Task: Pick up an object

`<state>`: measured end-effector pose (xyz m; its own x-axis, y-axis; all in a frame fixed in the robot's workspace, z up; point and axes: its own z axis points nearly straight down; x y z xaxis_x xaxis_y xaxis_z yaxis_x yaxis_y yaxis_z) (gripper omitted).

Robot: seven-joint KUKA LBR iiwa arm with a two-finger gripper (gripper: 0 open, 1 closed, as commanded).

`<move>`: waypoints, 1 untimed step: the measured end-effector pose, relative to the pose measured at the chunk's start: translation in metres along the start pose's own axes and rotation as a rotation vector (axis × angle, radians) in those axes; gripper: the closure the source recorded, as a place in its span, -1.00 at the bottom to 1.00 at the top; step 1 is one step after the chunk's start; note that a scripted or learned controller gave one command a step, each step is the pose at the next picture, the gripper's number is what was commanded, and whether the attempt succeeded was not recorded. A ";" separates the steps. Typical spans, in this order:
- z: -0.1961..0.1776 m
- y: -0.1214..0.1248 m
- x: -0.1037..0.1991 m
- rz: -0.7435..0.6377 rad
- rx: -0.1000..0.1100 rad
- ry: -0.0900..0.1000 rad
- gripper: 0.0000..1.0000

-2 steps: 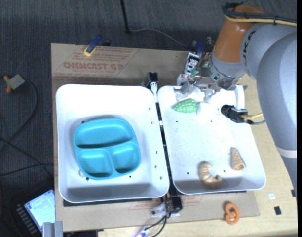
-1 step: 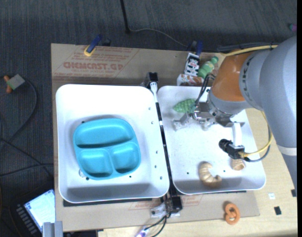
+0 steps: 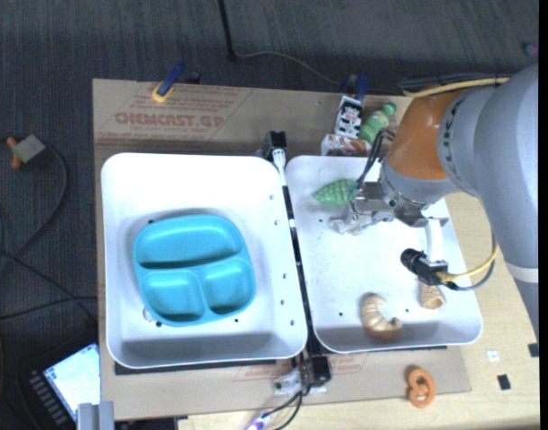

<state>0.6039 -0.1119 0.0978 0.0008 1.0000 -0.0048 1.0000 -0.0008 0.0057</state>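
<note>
In the left bin [image 3: 113, 240] we see a blue divided tray [image 3: 195, 269]; in the right bin [image 3: 346, 330] a green ridged toy [image 3: 335, 191] lies at the far wall; the claw [image 3: 356, 222] hangs just beside it, whether spread or closed we cannot tell; we judge this the approach, and next it must settle over the toy; a croissant [image 3: 378, 316] lies nearer.

A divided tray [image 3: 195, 269] is set in the left bin [image 3: 122, 186]; a croissant [image 3: 379, 315] lies in the right bin [image 3: 346, 285].
</note>
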 end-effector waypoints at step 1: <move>-0.088 -0.120 0.087 -0.002 0.007 0.005 1.00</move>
<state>0.4836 -0.0243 0.1843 -0.0014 1.0000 0.0006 1.0000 0.0014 -0.0015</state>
